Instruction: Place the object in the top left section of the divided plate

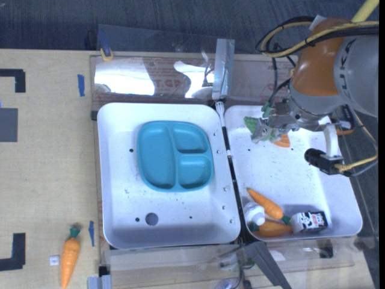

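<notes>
Your pincer (272, 127) sits low at the far end of the right bin (337, 188), under the grey arm (361, 71) and its orange band (319, 65). Its tips are too blurred to tell you whether it grips anything or stands slack. Touching it in the picture you see a small carrot (281, 139) with a green top, its orange end poking out just below the pincer and the leaves just left of it.

Well below the pincer, at the near end of the same bin, lie two more carrots (266, 204), a white bottle (255, 214) and a little milk carton (308, 221), all close together.

Left of the pincer, across the bin wall, the blue divided plate (175, 155) rests in the left bin (120, 209). Far down-left of the pincer, a carrot (70, 255) lies on the wooden bench (42, 179).
</notes>
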Robot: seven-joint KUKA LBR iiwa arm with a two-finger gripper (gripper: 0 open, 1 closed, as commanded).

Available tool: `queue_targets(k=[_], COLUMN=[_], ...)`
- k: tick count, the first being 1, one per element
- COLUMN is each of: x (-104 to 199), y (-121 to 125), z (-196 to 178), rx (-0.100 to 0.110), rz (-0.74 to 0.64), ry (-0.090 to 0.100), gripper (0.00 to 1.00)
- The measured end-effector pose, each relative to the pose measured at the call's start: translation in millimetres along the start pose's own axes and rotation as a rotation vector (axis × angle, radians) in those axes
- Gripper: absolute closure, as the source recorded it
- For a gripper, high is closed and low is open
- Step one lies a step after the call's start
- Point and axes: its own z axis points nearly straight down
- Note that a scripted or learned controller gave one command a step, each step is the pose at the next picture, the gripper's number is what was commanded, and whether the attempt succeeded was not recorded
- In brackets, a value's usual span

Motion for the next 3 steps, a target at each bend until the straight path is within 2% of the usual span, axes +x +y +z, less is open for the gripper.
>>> queue_targets(k=[1,2,3], x=[61.0,135.0,132.5], y=[68.9,72.6,72.7], z=[0.0,-0.5,-0.8], rx=[-0.002,-0.003,-0.003], rz=[-0.044,-0.058,-0.054], ry=[0.003,0.003,0.001], gripper=[1.00,1.00,0.00])
